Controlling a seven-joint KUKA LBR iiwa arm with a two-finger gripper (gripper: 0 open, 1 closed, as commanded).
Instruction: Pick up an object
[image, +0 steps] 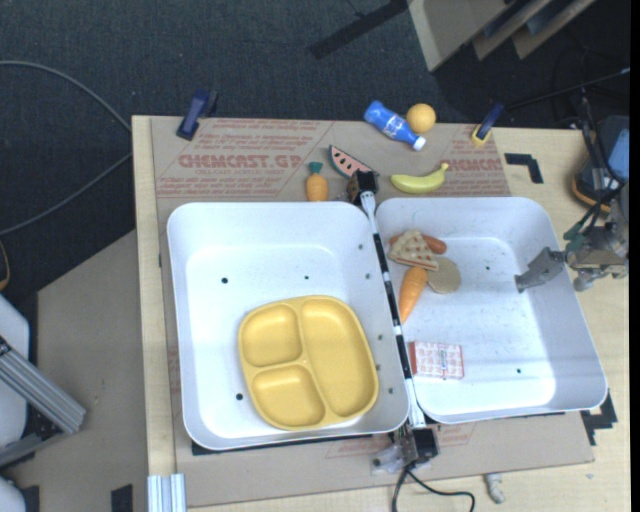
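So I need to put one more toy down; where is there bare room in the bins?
Right bin: bare floor between the carrot and the gripper. Left bin: a bare strip above the yellow tray. It is crowded at the right bin's upper left, around the waffle.

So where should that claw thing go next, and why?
Probably leftward across the right bin toward the carrot. The gripper sits at that bin's right side with nothing between its fingers, and the toys lie clustered at the bin's left.
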